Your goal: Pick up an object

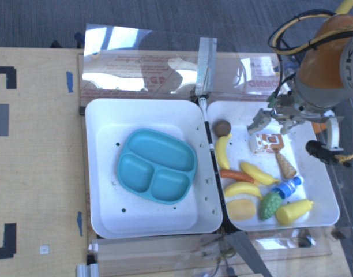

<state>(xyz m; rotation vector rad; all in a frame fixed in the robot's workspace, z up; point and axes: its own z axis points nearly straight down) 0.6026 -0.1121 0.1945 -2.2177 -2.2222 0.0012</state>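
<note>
We see the arm [323,62] reaching in over the right bin [326,212], tool [274,119] spread open, nothing gripped, just above the small carton [266,142].

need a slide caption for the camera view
Gripper hovers over a small carton in the right bin of toy food; a blue tray sits in the left bin.

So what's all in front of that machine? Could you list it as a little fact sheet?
left bin: holds a blue divided plate
right bin: holds toy food
toy food: bananas, carrot, small carton, cone, blue bottle, brown ball
arm: reaches in from the right
gripper: above the carton, holding nothing visible
</note>
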